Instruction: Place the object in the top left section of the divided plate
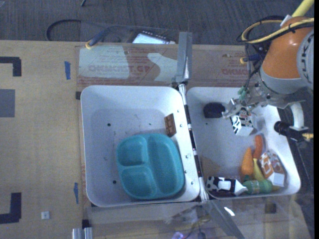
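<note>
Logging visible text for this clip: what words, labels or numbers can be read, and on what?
Nothing reads clearly.
Cardboard sheet: red print, too blurred to read.
Arm: dark letters at the edge, cut off, unreadable.
Packet: print too small.

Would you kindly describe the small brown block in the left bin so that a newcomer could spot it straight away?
Start with the left white bin, which holds a teal divided plate. Just past the plate's upper right corner, close to the wall shared with the right bin, lies the small brown block. It is the one dark brown rectangular piece there, far smaller than the plate.
</note>
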Controlling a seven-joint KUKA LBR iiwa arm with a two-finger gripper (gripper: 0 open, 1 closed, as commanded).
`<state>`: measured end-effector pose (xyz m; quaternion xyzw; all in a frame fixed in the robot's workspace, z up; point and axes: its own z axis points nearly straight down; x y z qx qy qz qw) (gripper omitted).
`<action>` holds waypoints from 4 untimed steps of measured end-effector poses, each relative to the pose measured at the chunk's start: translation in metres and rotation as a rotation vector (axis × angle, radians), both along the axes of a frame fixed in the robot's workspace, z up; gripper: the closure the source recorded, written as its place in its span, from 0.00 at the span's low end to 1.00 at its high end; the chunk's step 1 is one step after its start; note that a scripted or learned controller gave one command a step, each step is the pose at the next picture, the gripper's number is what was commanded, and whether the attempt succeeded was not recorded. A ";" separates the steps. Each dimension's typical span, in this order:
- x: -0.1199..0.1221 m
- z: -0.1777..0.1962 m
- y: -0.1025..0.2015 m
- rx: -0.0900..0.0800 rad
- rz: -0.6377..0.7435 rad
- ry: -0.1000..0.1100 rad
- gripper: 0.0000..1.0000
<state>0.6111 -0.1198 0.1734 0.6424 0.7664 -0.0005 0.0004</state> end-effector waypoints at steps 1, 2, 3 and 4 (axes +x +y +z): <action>-0.049 0.011 0.057 0.002 0.001 0.001 1.00; -0.108 0.011 0.140 0.002 0.137 0.002 1.00; -0.131 0.001 0.222 0.002 -0.157 0.004 1.00; -0.133 -0.038 0.233 0.002 -0.051 0.004 1.00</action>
